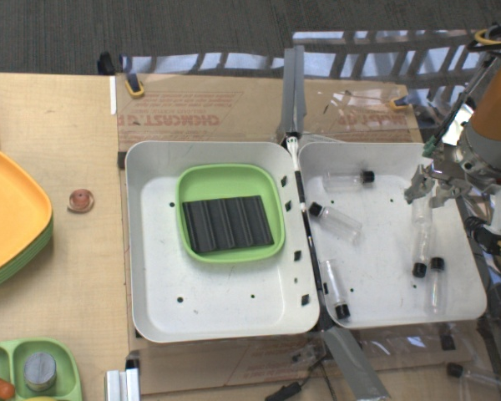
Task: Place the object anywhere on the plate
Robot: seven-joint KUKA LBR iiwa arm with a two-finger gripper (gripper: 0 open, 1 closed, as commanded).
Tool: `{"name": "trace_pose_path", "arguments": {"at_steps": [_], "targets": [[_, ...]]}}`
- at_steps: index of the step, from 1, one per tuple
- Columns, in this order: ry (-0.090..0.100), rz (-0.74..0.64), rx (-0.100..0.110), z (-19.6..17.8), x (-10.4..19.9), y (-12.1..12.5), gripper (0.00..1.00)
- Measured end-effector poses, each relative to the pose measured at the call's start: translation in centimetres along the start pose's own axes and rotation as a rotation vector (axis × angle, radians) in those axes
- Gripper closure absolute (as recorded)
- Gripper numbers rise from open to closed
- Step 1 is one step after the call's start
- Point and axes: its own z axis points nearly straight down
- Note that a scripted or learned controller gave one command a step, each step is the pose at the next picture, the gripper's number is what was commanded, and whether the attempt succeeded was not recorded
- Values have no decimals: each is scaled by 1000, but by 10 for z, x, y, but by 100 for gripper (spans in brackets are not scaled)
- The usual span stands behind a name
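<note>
my hand hangs over the right bin's far right side; i cannot tell its grip. clear plastic vials with black caps lie scattered there (one just below me, long axis running near to far). the green square plate carrying a dark ribbed slab sits mid left bin, open white floor around it.

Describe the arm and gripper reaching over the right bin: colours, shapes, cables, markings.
The arm shows an orange band with a grey section below it. The gripper is grey metal, angular, with thin prongs. A dark cable runs below the wrist, and something small and green sits near the wrist. No readable markings.
</note>
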Motion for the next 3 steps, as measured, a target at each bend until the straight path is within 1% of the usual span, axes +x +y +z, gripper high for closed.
{"name": "trace_pose_path", "arguments": {"at_steps": [1,2,3], "targets": [[0,0,0,0,0,0,0],[0,193,0,-75,4,-35,0],[0,336,3,-67,-5,-34,0]]}}
